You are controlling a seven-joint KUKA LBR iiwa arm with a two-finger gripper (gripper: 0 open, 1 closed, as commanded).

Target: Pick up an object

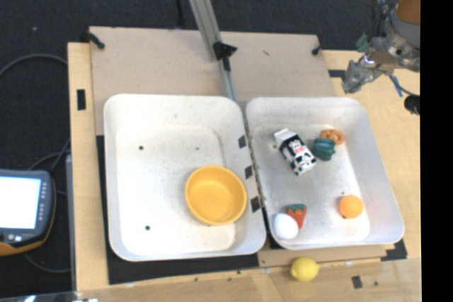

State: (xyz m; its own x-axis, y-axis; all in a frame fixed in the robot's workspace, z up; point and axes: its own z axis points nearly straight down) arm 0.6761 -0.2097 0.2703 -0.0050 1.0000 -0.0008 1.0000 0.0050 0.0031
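The right bin (368,145) holds a black-and-white cow-patterned carton (295,151), a dark green pepper-like toy (324,148) beside an orange-brown piece (331,136), an orange ball (350,206), a white egg (286,226) and a small red-and-green toy (298,214). A yellow bowl (215,194) sits in the left bin (141,152). My gripper (356,76) hangs at the upper right, above the bench just beyond the right bin's far corner, away from every object.
A yellow lemon (304,269) lies on the bench in front of the right bin. A slanted metal rail (202,3) rises behind the bins. A tablet-like screen (25,205) sits at the far left.
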